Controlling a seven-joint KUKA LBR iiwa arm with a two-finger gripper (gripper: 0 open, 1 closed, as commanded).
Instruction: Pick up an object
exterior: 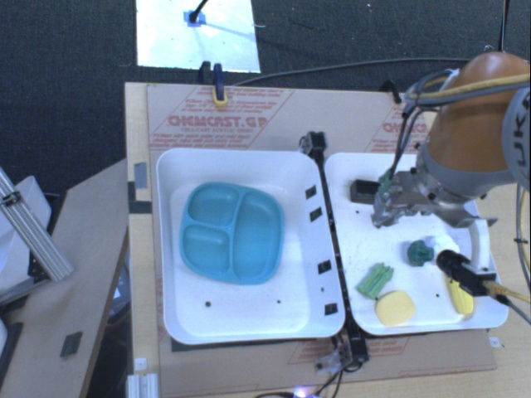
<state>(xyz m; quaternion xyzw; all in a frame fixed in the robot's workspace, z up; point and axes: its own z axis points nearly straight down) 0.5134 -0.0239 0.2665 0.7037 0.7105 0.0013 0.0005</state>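
My gripper [382,212] hangs over the upper left part of the right bin [348,247], pointing down at the bin floor. A dark grey block [362,191] lies just to its left, close to it. Further toward the front lie a dark teal lump with a white bit [421,252], a green ridged piece [375,280] and a round yellow piece [395,308]. A yellow elongated thing [460,298] rests near the bin's right wall. Nothing shows in the gripper.
The left bin [178,264] holds a light blue divided plate [232,232]. A black divider with clips [325,222] runs between the bins. The arm's orange and grey body [481,123] looms over the right bin's back right corner.
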